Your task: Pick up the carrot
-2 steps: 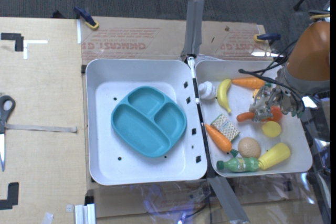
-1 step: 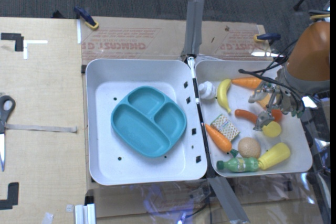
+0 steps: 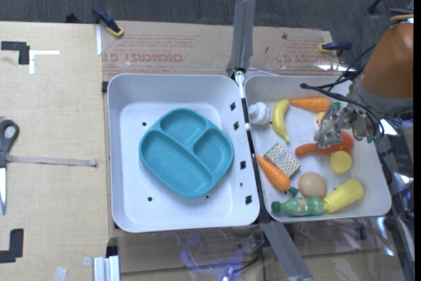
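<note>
We are in the approach step, with nothing lifted yet. The gripper (image 3: 331,127) sits low over the right bin (image 3: 299,131), just above a reddish-orange vegetable (image 3: 308,149). We cannot tell whether it is spread or closed, and we see nothing held in it. The carrot (image 3: 272,172) with the green top lies slantwise near the bin's left wall, touching a speckled sponge (image 3: 281,158) and close to a tan ball (image 3: 312,185). A similar orange piece (image 3: 309,102) lies near the far wall. Next, we judge, the gripper must centre over the chosen carrot, line up across it and come down clear of its neighbours.
</note>
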